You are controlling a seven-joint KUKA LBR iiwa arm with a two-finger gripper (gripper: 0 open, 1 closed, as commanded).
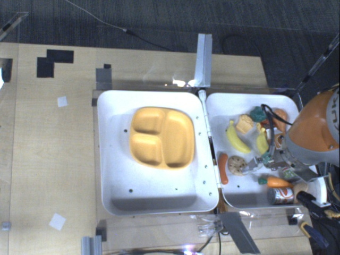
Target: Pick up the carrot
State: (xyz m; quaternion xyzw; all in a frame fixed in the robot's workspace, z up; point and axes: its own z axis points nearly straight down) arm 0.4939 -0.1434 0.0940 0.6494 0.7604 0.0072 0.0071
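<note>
Carrot (277, 183) lying flat in the right bin (226, 108), down toward that bin's near right corner, orange body pointing right and its green top at the left end; it sits on the white floor, not lifted; just near of it a small can (281, 195) with an orange label lies against the near wall. Over to the arm (319, 132) — grey, with that broad orange band, reaching in from the right and hanging low over the right bin; the gripper (268, 161) is down among the toys, just left of and a little beyond the carrot, and whether its tips are spread or pressed together I cannot tell, since cables and metal parts clutter that spot; nothing visible says it has the carrot. Around it, a banana (237, 137) lies on the slant in the middle of the bin; a tan block (245, 124) sits just beyond it, with a teal piece (258, 113) at the far side; a red sausage (222, 169) runs along the left wall, and a round cookie (236, 164) rests right beside it. Left bin (114, 190) — a yellow divided tray (161, 137) sits flat in its far half, well apart from all the action.
</note>
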